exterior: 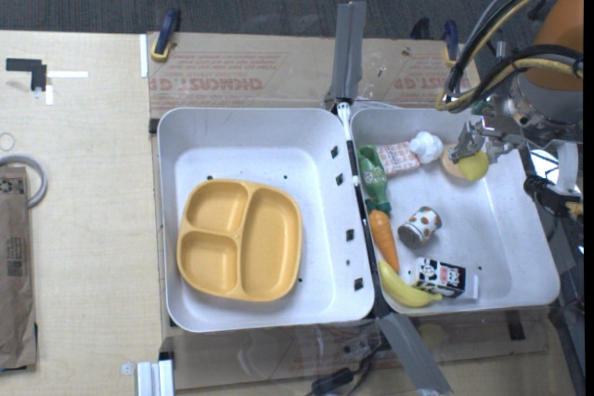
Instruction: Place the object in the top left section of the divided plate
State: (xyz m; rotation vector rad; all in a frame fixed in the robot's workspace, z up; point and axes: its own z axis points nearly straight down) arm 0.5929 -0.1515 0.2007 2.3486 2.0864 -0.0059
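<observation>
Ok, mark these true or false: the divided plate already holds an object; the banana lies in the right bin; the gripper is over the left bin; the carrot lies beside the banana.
1. The divided plate already holds an object. False: its sections are bare.
2. The banana lies in the right bin. True.
3. The gripper is over the left bin. False: it is over the right bin's far edge, by a lemon.
4. The carrot lies beside the banana. True.

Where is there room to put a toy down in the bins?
The yellow plate has three bare sections, and bare floor rings it in the left bin. In the right bin, the floor right of the cup is free. Its left side, carrot to banana, is crowded.
</observation>
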